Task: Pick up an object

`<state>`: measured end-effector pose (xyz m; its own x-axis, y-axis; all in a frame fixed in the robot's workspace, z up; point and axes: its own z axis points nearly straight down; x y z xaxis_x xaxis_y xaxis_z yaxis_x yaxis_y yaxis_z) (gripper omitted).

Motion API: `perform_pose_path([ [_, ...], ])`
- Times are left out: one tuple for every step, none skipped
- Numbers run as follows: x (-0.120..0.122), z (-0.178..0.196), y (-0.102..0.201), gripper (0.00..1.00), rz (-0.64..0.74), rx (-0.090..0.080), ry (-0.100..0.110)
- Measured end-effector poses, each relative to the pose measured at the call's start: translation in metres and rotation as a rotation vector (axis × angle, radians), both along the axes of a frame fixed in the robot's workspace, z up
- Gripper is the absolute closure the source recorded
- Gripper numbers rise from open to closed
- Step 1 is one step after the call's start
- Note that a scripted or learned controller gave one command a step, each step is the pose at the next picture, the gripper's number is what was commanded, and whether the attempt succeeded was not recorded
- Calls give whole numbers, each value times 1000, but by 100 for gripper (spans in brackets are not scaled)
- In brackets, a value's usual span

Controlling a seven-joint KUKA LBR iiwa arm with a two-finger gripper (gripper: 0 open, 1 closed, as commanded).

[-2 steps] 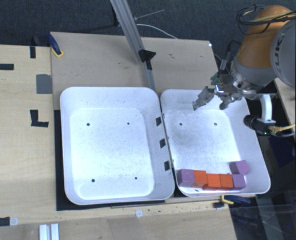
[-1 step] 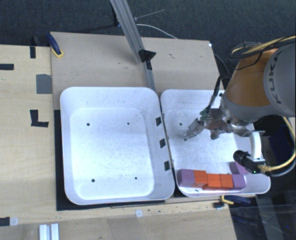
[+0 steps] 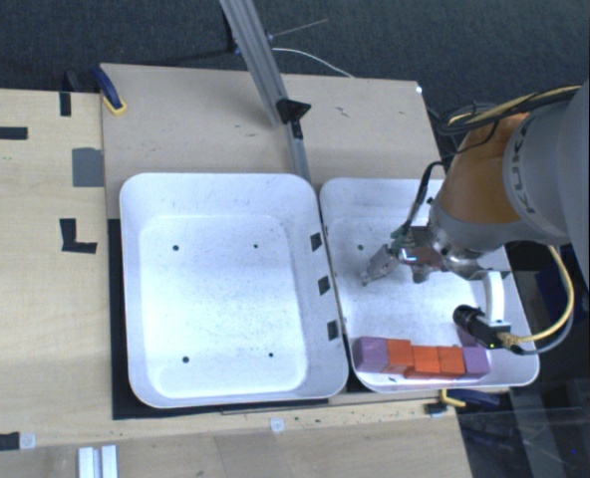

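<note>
While the blocks (image 3: pixel 423 358) sit along the right bin's (image 3: pixel 375 217) near wall, the claw (image 3: pixel 380 270) hovers apart, spread, holding nothing.

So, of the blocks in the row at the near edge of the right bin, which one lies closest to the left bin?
The purple block at the row's left end. The orange blocks lie to its right, and a second purple one ends the row.

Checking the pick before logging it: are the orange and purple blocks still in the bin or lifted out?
In the bin. The blocks lie in a row along the right bin's near wall; the gripper is apart from them.
</note>
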<state>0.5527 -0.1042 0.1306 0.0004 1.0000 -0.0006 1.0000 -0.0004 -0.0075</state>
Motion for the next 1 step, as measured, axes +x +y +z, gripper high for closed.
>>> perform_pose_path([
  [1, 4, 1, 0, 2, 1, -5],
])
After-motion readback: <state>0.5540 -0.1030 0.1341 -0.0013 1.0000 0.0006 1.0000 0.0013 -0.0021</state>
